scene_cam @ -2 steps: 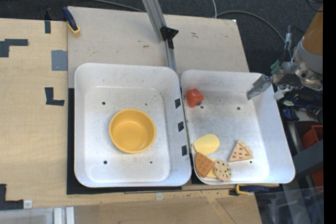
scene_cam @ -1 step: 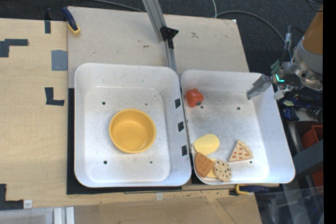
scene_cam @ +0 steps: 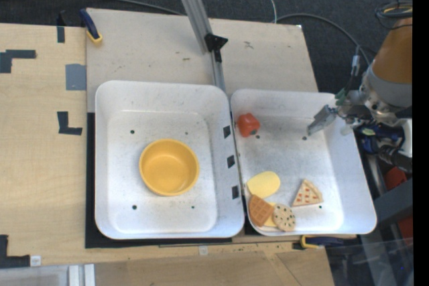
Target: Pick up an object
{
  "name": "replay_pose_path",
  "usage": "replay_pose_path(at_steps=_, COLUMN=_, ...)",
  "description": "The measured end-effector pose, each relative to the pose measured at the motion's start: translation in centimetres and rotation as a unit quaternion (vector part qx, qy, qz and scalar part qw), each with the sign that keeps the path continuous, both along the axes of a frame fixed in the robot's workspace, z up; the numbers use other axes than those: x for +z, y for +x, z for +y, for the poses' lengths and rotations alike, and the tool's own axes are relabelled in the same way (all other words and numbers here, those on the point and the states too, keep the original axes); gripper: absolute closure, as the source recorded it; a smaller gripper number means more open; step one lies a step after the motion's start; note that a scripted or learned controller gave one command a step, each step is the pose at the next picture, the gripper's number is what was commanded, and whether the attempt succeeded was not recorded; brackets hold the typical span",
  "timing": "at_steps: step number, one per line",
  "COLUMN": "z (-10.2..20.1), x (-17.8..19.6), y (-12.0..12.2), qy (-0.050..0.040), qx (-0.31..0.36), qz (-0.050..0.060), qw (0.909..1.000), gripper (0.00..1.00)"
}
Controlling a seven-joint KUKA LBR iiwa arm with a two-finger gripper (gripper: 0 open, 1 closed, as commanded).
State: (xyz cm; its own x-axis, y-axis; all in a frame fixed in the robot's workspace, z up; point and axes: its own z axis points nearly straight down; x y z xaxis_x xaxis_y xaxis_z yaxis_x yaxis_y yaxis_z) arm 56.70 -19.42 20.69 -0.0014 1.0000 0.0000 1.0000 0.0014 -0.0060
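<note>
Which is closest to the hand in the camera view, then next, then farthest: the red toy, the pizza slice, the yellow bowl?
From the hand, at the right bin's upper right:
1. Red toy, at the right bin's upper left, and pizza slice, at its lower right: too close to call.
2. Yellow bowl, in the middle of the left bin, clearly farthest.

One fixed camera looks down at a slant from above the bench (scene_cam: 154, 43), far enough to take in both white bins (scene_cam: 107, 144) whole.
</note>
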Motion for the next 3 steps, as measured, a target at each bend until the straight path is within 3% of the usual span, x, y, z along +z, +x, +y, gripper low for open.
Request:
replay_pose_path(at_steps=2, z=0.5, x=-11.8, y=0.1, qy=-0.0002, qx=0.000, qz=-0.001, qw=1.0000, gripper=0.00)
replay_pose_path(at_steps=3, z=0.5, x=-10.5, y=0.2, qy=0.0003, qx=0.001, qz=-0.001, qw=1.0000, gripper=1.00)
